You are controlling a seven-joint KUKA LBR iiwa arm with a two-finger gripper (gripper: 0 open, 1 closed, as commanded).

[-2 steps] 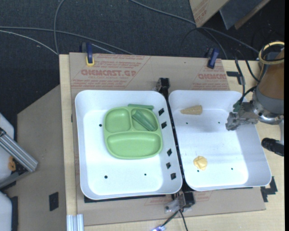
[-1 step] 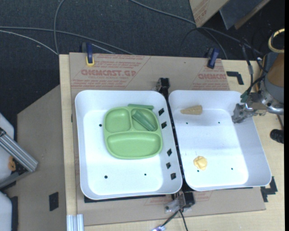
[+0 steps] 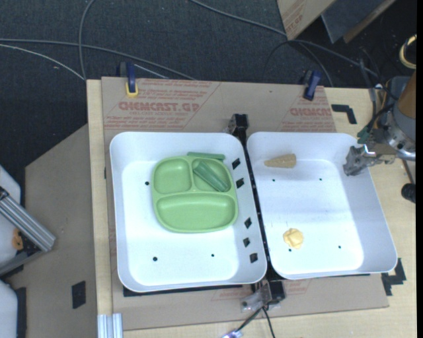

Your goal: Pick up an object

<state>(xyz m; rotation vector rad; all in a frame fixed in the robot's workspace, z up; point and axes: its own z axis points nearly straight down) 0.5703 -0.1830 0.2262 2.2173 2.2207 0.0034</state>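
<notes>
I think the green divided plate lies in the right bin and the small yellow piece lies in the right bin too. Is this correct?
Not quite. The camera view shows the green divided plate in the left bin, not the right one. The small yellow piece does lie in the right bin.

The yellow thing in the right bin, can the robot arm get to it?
Probably yes. The yellow thing lies alone on the bin floor, and the end effector hangs at that bin's far right edge with nothing between them.

The arm (image 3: 404, 119) is cut off by the picture's right edge, so little beyond its wrist and the hand (image 3: 355, 160) shows above the right bin (image 3: 370, 218). The hand is too small and blurred to tell how its parts stand. A cardboard box (image 3: 301, 14), beyond that bin, is cropped by the top edge.
</notes>
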